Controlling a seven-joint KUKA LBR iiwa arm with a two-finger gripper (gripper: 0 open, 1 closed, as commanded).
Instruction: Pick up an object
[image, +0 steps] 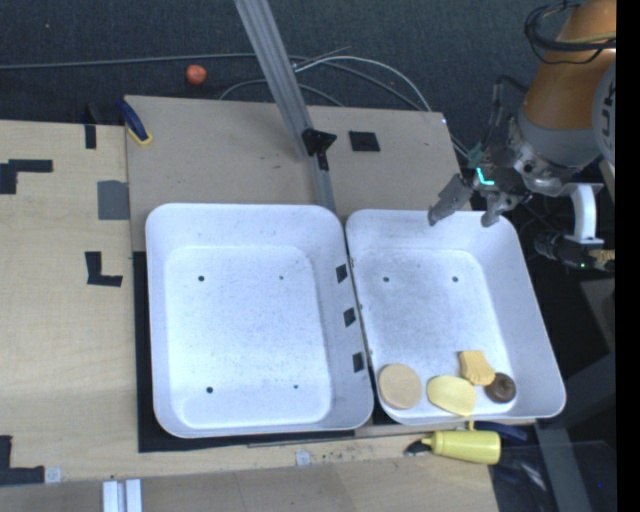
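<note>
The right bin (450, 310) holds several small objects along its near edge: a round tan disc (399, 385), a pale yellow oval piece (452, 394), a small orange-yellow block (476, 366) and a dark brown round piece (501, 387). My gripper (466, 206) hangs over the bin's far right corner, well away from those objects. Its two grey fingers are spread apart with nothing between them.
The left bin (245, 315) sits beside the right one. A yellow bottle-like object (464, 445) lies on the bench just in front of the right bin. A slanted metal pole (290, 100) rises behind the bins. Cables trail at the back.
</note>
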